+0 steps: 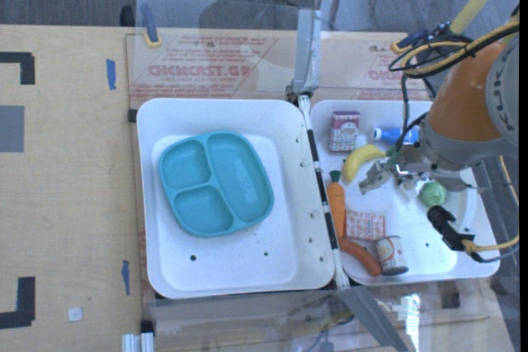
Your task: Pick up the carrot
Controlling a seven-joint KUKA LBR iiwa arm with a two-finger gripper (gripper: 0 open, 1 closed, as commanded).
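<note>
The carrot point(337, 208), orange with a green top, lies lengthwise along the left wall of the right bin point(478, 255). My gripper point(388, 177) hangs over the middle of that bin, to the right of the carrot's green end and apart from it. Its two metal fingers point(369, 180) stand open with nothing between them. A yellow banana point(361, 161) lies just beside the left finger.
The right bin also holds a small red-and-white carton point(345, 130), a blue bottle point(388, 133), a green ball point(432, 194), a patterned packet point(365, 222), a sausage point(361, 256) and a small can point(391, 254). The left bin point(165, 260) holds a teal divided plate point(216, 181).
</note>
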